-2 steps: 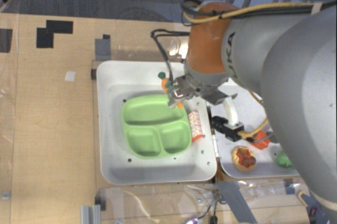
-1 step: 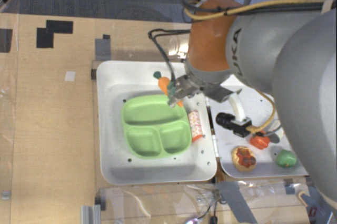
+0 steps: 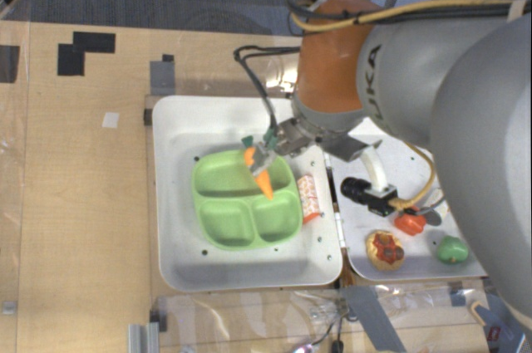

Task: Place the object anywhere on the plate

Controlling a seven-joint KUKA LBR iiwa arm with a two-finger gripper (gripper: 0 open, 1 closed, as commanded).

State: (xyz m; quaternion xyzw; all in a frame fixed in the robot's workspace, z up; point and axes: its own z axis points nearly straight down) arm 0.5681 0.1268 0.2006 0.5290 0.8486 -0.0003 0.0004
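Note:
A green plate [image 3: 241, 214] with three compartments lies in the left bin [image 3: 179, 177]. My gripper [image 3: 266, 150] hangs over the plate's far right part, reaching in from the right. It is shut on the upper end of a small orange carrot [image 3: 263, 179] with a green top. The carrot slants down over the ridge between the plate's large back compartment and its front right one. Whether the carrot's tip touches the plate is unclear.
A red and white packet [image 3: 308, 198] lies in the left bin against the plate's right edge. The right bin [image 3: 416, 156] holds a red piece [image 3: 409, 221], a green piece [image 3: 451, 250] and a round tan and red item [image 3: 386, 250] near its front.

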